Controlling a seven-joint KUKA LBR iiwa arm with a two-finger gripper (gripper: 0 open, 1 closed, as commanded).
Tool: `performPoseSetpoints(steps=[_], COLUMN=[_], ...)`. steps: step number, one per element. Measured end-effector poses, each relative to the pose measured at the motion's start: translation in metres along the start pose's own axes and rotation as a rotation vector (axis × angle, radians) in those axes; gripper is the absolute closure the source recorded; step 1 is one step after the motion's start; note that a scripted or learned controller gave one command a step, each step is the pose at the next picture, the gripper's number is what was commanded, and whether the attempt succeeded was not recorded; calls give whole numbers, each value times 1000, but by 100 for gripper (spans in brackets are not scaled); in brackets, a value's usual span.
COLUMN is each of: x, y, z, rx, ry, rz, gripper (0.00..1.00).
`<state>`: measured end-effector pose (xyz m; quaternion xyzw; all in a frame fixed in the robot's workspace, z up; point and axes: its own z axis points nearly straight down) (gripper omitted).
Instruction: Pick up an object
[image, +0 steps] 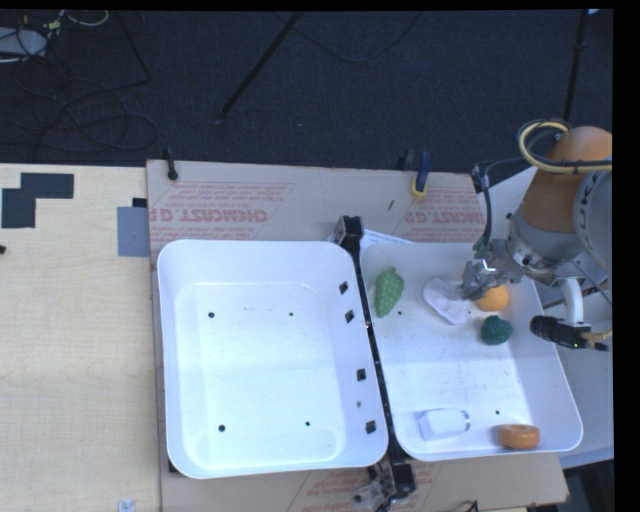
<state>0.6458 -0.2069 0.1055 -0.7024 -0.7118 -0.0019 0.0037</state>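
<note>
Yellow-orange ball (493, 297) lies just beneath the fingers (481, 277), touching them.

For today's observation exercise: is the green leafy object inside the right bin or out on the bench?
Inside. The green leafy object lies on the right bin's white floor, near the divider between the bins.
</note>
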Motion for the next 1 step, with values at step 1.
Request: performPoseSetpoints(steps=[1], x=[-5], y=[-2], z=[-9], rx=[-3], ry=[-9], rz=[5], gripper=[100])
